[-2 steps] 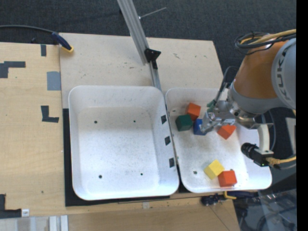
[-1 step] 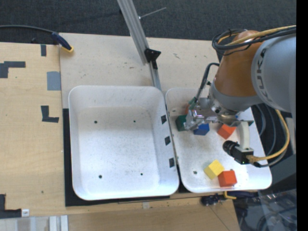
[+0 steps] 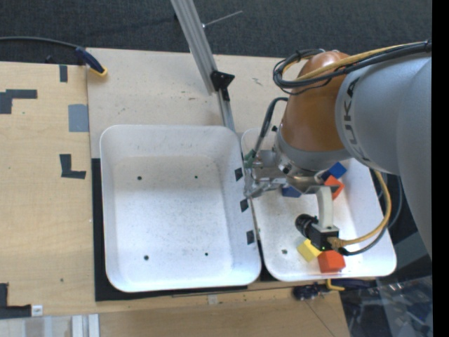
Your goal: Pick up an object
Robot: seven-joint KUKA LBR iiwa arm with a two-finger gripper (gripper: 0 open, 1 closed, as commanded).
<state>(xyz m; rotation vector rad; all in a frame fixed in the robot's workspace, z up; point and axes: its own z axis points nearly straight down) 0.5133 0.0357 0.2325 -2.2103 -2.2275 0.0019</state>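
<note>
Red block [image 3: 332, 261]: nearest of all, on the floor of the right bin [image 3: 284, 260] by its near rim.
Yellow block [image 3: 308, 250]: just left of the red one, touching it or nearly so; I cannot tell which.
Left bin [image 3: 175, 209]: beside the right one, their walls meeting; its speckled floor has four small dark dots.
Gripper [image 3: 258, 181]: low at the seam between the two bins, over the right bin's left edge. From here I cannot tell whether it is open or closed.
Things to pick: all in the right bin, each apart from the gripper.
Orange block [image 3: 334, 187]: further back in the right bin, half tucked under the wrist.
Blue block [image 3: 337, 170]: just behind the orange one and touching it, also partly hidden by the wrist.
Arm [image 3: 393, 111]: comes in from the right and covers much of the right bin; the orange band [image 3: 312, 111] sits above the wrist.
Bench [image 3: 42, 209]: pale wood, with dark and grey tape marks at the left.
Pole [image 3: 196, 34]: a grey metal bar slanting down from the far side to the bins' far edge.
Cable [image 3: 35, 41]: black, lying across the far left corner, ending in a blue and yellow tip.
</note>
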